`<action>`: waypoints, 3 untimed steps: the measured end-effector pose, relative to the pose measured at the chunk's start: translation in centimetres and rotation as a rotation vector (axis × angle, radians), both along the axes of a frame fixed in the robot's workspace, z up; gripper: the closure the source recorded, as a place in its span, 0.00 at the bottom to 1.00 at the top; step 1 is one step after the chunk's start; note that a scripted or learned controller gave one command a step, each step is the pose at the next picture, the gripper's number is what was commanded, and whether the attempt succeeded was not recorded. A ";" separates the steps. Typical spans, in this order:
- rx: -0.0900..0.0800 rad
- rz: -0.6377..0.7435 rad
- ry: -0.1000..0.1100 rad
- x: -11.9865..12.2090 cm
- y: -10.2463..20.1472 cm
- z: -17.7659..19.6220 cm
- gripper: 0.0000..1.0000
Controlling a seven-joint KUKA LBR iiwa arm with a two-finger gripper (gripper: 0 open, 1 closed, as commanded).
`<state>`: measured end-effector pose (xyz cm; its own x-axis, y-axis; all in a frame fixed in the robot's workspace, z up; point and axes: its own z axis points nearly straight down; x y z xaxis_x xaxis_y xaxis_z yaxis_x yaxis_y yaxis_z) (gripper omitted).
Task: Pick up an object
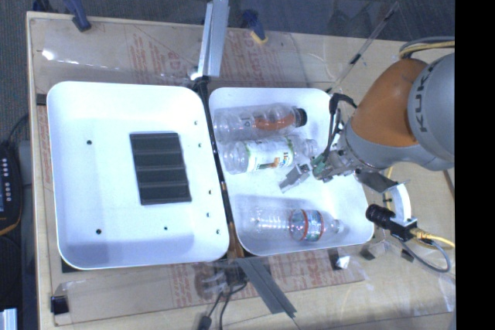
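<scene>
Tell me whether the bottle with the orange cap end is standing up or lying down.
Lying down. The bottle rests on its side along the far wall of the right bin, its dark cap pointing right.

The arm (402,120) is running off the right side of the view, so its upper part is being cut off. Its wrist is covering the right wall of the right bin (255,95). The gripper (298,175) is showing as a small blurred shape over the bin, too small to tell how its fingers are standing. A dark device (6,185) is being cropped by the left edge.
</scene>
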<state>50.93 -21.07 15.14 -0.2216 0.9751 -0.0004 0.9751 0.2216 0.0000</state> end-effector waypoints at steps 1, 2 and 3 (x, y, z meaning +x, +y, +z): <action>0.001 -0.078 0.004 11.0 0.2 -6.1 0.00; 0.000 -0.217 0.025 13.9 -0.2 -1.3 0.00; 0.000 -0.370 0.037 13.9 -0.2 -0.6 0.00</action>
